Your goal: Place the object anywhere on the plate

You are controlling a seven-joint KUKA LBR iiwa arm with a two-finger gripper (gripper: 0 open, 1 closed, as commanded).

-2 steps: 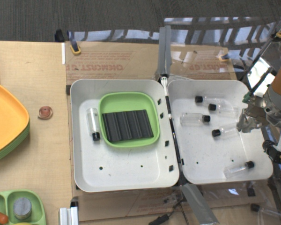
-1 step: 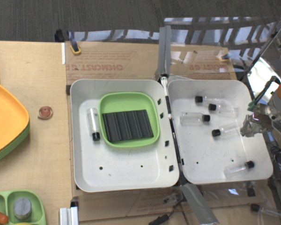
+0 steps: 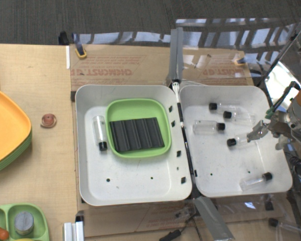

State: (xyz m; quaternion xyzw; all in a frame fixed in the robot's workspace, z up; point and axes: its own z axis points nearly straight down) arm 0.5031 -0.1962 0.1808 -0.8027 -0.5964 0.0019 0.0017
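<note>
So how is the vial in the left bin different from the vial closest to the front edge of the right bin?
The left-bin vial lies beside the green plate, pointing toward and away from the camera, black cap at its near end. The front vial lies in the right bin nearly crosswise, slightly tilted, cap toward the right. The left one looks whiter; the front one looks clearer. Both are small capped tubes lying flat.

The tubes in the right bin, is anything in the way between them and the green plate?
Yes. The raised walls where the two bins meet stand between the tubes and the green plate. A dark ridged mat covers much of the plate, and one tube lies beside it.
</note>
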